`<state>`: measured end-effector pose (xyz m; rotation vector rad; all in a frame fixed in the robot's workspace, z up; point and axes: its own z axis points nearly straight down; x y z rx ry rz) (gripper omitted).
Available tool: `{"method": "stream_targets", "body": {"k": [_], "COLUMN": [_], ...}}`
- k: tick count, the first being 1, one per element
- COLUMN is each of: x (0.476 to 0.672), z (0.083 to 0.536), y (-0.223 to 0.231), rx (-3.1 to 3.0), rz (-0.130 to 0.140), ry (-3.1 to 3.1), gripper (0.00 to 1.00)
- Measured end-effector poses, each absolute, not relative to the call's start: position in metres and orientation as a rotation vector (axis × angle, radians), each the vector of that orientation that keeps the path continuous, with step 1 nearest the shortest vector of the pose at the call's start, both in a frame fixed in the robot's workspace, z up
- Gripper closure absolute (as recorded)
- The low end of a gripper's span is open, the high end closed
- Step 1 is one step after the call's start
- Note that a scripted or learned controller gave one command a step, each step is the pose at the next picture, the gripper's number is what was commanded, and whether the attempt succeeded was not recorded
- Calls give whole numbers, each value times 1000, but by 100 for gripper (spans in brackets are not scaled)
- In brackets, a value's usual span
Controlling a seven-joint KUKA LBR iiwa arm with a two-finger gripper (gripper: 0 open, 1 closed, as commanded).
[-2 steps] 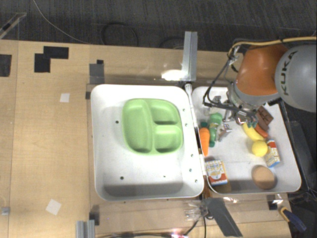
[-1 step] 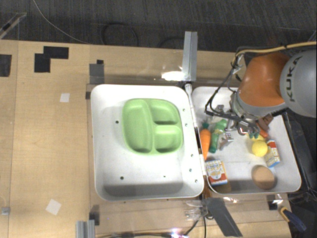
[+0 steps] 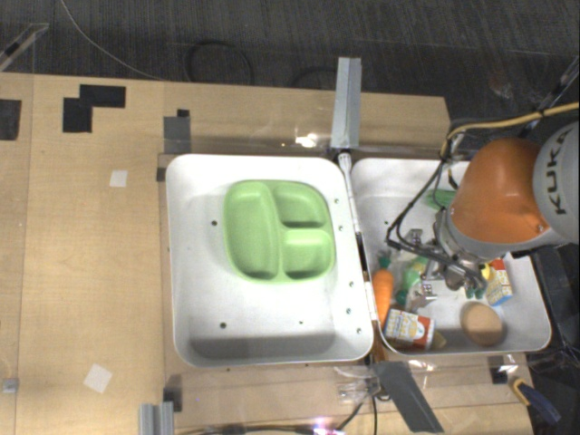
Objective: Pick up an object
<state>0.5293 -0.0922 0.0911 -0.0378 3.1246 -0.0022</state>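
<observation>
Pincer [image 3: 441,272] low in crowded right bin [image 3: 399,184], seemingly above carton [image 3: 409,327]

We note a light wooden bench [image 3: 82,279] carrying two shallow white bins side by side toward its right end. The left bin [image 3: 195,243] and the right bin [image 3: 399,179] touch along a shared middle rim. Black patches [image 3: 91,105] mark the bench's far left corner. Small pale squares [image 3: 119,178] lie on the bare wood left of the bins.
</observation>
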Motion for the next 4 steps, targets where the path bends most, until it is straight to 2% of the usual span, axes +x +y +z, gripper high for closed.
{"method": "stream_targets", "body": {"k": [1,2,3,4], "x": [520,505,494,489], "z": [120,92,93,118], "y": [-188,-147,-91,-151], "rx": [199,397,747,583], "rz": [-5,-5,-6,-2], "ry": [3126,3099,3022,3077], "gripper": [0,0,0,0]}}
